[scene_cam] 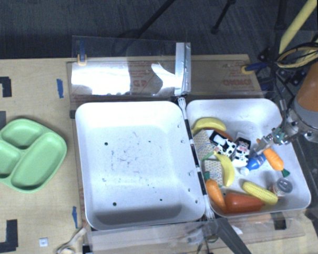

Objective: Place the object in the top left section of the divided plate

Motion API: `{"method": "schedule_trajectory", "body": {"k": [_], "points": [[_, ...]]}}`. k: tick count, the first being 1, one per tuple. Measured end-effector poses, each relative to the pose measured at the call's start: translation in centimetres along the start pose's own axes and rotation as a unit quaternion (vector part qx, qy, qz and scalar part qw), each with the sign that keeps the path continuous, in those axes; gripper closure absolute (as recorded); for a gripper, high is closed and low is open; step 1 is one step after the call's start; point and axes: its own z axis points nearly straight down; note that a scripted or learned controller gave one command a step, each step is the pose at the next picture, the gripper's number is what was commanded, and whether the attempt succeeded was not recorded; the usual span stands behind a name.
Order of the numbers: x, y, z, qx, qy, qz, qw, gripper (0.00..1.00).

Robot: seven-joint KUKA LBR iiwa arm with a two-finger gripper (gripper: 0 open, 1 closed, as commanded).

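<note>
Clutter is what I am reaching into: the shallow white plastic bin at the right of the frame [242, 112] holds a heap of smooth toy food, piled close so that most pieces touch. My two-finger gripper [270, 140] sits low over that bin's right side, just above a small orange plastic carrot [274, 159] and beside a blue-and-white piece [253, 162]. I cannot tell how far my fingers are parted, and nothing shows between them, so I claim no hold. Around them lie two curved yellow bananas [208, 125], a knobbly yellow corn cob [259, 191], a glossy red-orange sausage shape [241, 201] and a black-and-white spotted toy [223, 143]. The pale green divided plate with three rounded sections [27, 154] rests on the wooden bench at the far left, well apart, its upper-left section [21, 131] awaiting whichever object I lift. The other white bin [134, 162] lies between.
</note>
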Motion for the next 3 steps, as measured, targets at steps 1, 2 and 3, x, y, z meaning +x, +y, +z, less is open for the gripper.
{"method": "schedule_trajectory", "body": {"k": [1, 2, 3], "points": [[-6.9, 3.0, -8.0, -0.001, -0.002, 0.003, 1.0, 1.0], [-0.8, 0.7, -3.3, -0.001, -0.001, -0.201, 0.9796, 1.0], [3.2, -4.6, -5.4, -0.001, -0.001, -0.457, 0.8896, 1.0]]}}
